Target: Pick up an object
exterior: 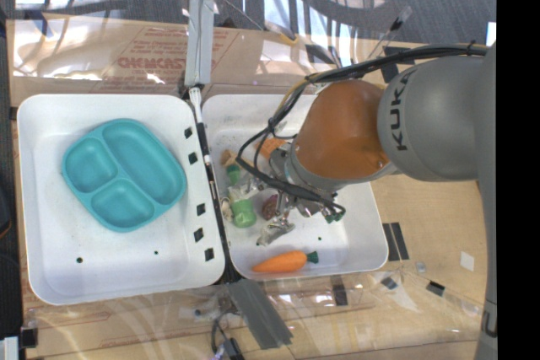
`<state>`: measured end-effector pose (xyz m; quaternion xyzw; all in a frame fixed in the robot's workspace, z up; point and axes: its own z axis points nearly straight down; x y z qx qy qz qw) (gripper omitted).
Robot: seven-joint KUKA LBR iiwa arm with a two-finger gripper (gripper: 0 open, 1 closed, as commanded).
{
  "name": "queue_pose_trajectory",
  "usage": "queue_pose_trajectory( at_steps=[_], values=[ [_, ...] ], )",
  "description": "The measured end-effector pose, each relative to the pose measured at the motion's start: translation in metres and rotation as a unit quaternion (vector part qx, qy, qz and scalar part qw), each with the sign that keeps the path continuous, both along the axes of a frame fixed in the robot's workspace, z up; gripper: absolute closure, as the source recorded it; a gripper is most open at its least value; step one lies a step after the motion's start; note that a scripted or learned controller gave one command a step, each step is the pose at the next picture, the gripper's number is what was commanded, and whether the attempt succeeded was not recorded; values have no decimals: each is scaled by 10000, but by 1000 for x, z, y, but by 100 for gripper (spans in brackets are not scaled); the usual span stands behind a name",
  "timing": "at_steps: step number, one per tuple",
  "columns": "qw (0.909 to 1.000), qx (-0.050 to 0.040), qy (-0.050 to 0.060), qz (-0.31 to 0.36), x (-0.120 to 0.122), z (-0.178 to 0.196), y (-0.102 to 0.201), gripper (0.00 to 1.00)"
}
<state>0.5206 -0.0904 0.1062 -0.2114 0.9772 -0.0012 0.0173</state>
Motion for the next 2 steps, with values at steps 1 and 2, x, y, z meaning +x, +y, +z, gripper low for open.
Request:
queue_pose_trajectory(
  at_steps=[1,2],
  values=[
    [9999,-23,134,11,-8,-2,-3,100],
    [9999,-23,120,57,-6,8,-1,100]
  ],
)
